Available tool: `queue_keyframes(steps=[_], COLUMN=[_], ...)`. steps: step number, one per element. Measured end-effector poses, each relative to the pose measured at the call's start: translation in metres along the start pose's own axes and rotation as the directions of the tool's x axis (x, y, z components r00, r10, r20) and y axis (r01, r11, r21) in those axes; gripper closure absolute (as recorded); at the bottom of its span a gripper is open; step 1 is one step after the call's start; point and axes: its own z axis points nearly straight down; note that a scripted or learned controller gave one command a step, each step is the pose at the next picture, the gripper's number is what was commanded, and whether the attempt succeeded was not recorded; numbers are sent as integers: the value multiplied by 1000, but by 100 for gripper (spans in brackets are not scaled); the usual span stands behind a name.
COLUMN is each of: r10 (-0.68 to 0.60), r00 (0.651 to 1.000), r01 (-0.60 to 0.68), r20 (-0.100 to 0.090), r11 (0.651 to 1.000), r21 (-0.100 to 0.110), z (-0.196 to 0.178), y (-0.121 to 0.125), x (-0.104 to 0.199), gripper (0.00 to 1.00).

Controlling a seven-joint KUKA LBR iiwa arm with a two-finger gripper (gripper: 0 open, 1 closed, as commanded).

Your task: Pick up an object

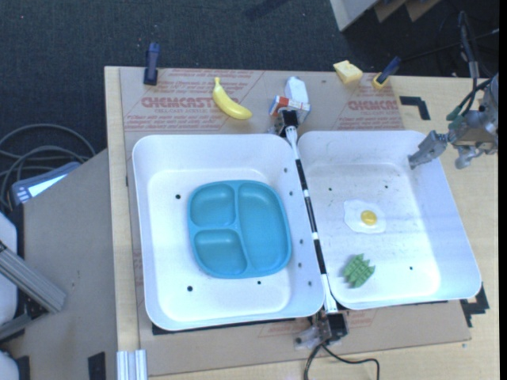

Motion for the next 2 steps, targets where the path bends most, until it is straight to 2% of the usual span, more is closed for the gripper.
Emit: queue_keyframes(steps=[1, 2], r10=[0, -1], r00=[1000, 1000], r01=[0, 1], r20=[-1, -1], r11=[1000, 1000], r21=[3, 2], z=[108, 170], y=[-9, -17], x=[24, 50], gripper=[0, 0])
